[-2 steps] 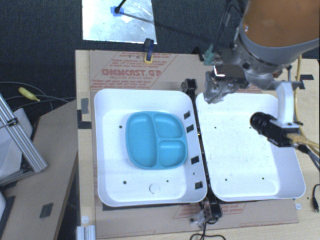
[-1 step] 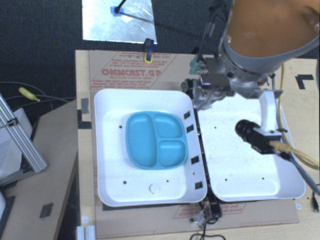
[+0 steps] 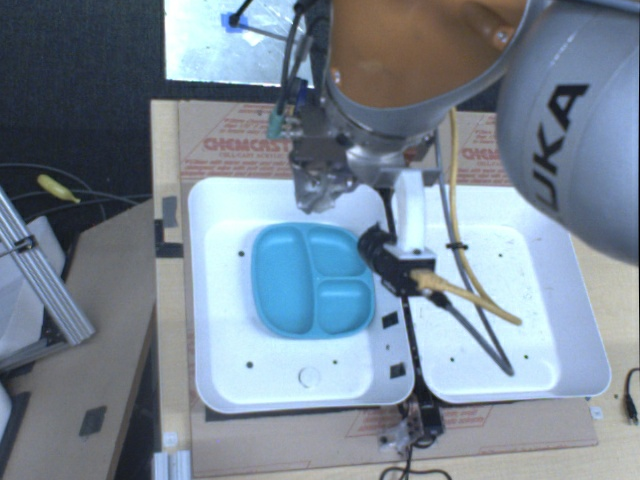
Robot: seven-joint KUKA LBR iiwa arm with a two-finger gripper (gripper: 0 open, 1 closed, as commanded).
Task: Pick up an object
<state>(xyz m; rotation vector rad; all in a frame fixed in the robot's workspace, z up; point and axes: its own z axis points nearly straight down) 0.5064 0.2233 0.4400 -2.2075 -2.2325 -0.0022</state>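
A light blue plate point(image 3: 305, 283) with three compartments lies flat in the middle of the left white bin point(image 3: 225, 373). My gripper point(image 3: 320, 190) hangs over the far edge of that bin, just beyond the plate's far rim. It looks like a blurred metal block under the grey and orange wrist. I see nothing held under it. The large arm body covers the upper right of the view and hides the far part of the right bin.
The right white bin point(image 3: 545, 353) sits beside the left one. A black bracket point(image 3: 385, 258) and yellow and black cables point(image 3: 470, 303) hang from the arm over the bins' shared wall. Cardboard point(image 3: 230, 143) lies under both bins.
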